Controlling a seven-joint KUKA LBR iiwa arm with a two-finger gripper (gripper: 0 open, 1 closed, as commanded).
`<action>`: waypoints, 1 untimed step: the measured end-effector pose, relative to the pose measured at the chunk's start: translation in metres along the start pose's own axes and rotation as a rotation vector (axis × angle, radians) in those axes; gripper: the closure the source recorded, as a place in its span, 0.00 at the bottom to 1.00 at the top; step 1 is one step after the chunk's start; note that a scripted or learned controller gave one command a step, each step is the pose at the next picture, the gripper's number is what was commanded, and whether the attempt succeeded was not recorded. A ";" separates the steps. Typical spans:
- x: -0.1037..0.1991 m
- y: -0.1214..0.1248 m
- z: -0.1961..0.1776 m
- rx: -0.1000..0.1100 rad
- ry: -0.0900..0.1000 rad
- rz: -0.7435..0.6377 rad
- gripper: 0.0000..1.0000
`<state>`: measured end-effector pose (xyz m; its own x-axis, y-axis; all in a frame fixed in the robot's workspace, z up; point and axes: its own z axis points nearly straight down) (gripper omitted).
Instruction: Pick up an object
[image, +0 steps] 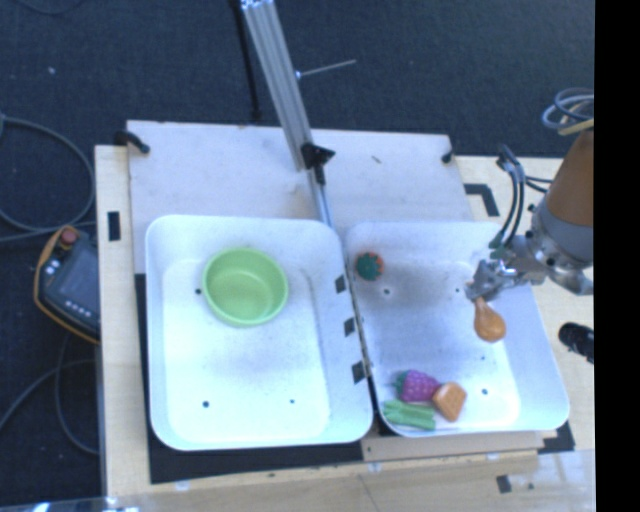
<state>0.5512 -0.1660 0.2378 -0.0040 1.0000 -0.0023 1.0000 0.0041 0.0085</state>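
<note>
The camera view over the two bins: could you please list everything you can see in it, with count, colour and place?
Shallow white plastic bins: two, white, side by side on the bench.
Round green bowl: one, light green, upper part of the left bin.
Small round green and orange toy: one, upper left corner of the right bin.
Orange pear-shaped toy: one, orange, right side of the right bin, just below the gripper; whether it is gripped is unclear.
Purple grape bunch toy: one, purple, near edge of the right bin.
Green pod-shaped toy: one, green, just below the grapes.
Orange rounded toy: one, orange, right of the grapes.
Handheld pendant with orange casing: one, on the floor left of the bench.
Gripper: one, grey, over the right bin.
</note>
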 end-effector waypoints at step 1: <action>-0.001 0.001 -0.012 0.005 0.002 -0.002 1.00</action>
<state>0.5522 -0.1668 0.2499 -0.0057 1.0000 -0.0005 1.0000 0.0057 0.0033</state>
